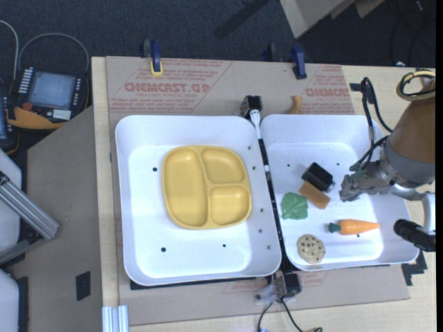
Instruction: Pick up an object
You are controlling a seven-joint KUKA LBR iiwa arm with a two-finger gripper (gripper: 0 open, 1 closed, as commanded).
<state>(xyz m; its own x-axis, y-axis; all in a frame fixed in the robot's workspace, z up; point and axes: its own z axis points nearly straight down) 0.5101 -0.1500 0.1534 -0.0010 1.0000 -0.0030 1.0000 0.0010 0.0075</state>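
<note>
I can't tell if my hand (354, 184) is spread or pinched; the carrot (354, 227) lies sideways just below it.

Both white bins (131, 206) are viewed from above at a slant by one fixed camera, the whole bench (208, 81) being taken in from moderately far

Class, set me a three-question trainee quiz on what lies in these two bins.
1. True or false: the yellow three-compartment plastic plate lies in the right white bin.
2. Which item lies nearest the camera in that bin: A orange toy carrot, B round chocolate-chip cookie, C green leaf-shaped piece?
3. Fill in: the gripper hangs just right of the small black ____.

Key: 1 false; 2 B; 3 block.
</note>
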